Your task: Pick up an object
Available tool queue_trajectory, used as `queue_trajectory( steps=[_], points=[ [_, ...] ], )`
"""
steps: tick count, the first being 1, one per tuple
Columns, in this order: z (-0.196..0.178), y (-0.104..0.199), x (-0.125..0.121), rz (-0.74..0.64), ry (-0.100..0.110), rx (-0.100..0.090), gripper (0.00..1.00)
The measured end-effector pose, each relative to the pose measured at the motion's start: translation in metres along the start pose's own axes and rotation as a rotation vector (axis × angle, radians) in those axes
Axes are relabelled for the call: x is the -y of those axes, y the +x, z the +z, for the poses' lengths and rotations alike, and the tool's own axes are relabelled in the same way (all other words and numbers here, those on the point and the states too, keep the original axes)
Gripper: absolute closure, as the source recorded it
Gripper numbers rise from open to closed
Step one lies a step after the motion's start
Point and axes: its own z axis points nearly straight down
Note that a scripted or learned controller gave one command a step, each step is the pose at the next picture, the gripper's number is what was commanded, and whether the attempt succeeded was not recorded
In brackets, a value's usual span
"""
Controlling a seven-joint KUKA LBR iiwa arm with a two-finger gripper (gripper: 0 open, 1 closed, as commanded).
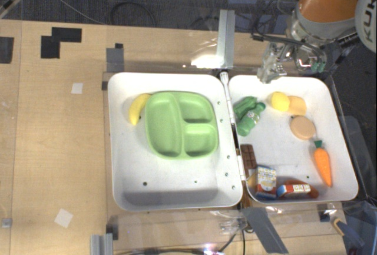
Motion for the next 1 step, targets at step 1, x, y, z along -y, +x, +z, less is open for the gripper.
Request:
queue_trajectory(
  steps=[1],
  points=[
    [0.0351,0.0062,0.1039,-0.212,0.0,-0.013,1.0]
  ],
)
